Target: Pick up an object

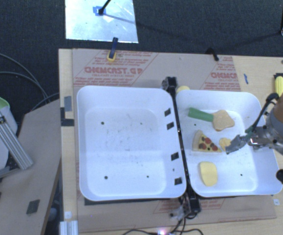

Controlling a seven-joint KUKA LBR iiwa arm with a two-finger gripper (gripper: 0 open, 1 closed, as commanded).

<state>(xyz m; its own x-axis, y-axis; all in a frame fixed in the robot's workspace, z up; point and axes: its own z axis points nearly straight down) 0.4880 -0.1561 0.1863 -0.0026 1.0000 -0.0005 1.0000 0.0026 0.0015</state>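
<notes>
In the right bin [249,102], the gripper [233,145] hovers beside the pizza slice [206,143]
Approach step, nothing held; jaw opening too blurred to judge. Next, I think: centre over 1 toy, then descend

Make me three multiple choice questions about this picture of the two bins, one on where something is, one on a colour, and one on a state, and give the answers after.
1. Where do the toy food pieces lie?
A. in the left bin
B. in the right bin
C. on the carpet

2. What colour is the long flat piece at the far side of that bin?
A. green
B. blue
C. black

3. Where is the gripper?
A. over the left bin
B. over the right bin, beside the pizza slice
C. off the bench

Answers:
1 B, the pieces lie in the right bin.
2 A, the long flat piece is green.
3 B, the gripper is next to the pizza slice.
</notes>
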